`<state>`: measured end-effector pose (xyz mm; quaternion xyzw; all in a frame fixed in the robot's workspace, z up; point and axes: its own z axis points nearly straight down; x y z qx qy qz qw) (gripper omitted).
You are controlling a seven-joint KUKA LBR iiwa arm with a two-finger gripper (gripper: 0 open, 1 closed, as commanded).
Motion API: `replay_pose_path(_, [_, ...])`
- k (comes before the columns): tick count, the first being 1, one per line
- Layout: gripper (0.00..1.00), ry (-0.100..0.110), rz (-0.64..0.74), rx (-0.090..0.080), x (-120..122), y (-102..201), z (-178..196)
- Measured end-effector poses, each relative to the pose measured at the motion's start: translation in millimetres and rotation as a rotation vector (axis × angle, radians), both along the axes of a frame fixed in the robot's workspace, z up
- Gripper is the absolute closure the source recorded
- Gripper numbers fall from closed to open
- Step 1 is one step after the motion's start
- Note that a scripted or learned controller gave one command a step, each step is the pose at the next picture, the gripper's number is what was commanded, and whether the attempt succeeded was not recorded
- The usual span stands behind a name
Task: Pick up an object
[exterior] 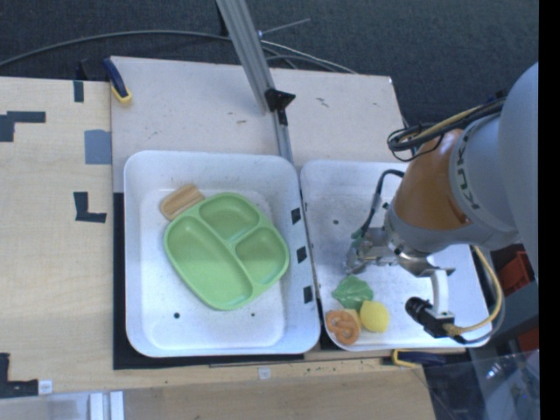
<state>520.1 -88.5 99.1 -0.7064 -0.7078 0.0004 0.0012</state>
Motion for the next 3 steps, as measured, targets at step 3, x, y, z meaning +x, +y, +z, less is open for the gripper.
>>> replay_pose_path(3, [1.00, -0.005, 0.000, -0.002, 1.5, -7.3, 141.0])
